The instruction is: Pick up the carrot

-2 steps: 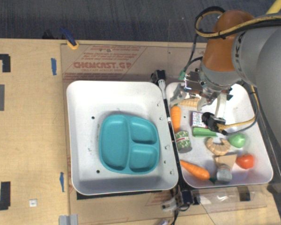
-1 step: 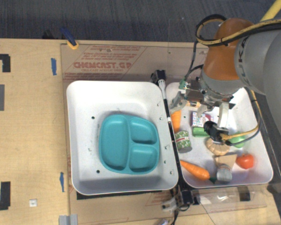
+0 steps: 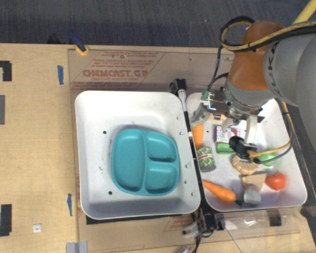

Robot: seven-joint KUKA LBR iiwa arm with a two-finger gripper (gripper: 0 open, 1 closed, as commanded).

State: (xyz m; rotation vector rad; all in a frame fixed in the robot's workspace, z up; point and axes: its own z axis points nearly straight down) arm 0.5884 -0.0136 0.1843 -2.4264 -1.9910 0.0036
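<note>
Teal divided plastic plate sits in left white bin. Long orange carrot lies at right white bin's 7 o'clock, just beside a grey block. Hand at 11 o'clock; cannot tell its spread. Risk: it takes the nearer stubby orange piece instead.

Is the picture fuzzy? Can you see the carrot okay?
Camera view: a little soft overall, yet the carrot shows clearly; camera view: even light, no harsh glare on the left bin, just a faint shadow around the teal plate.
</note>
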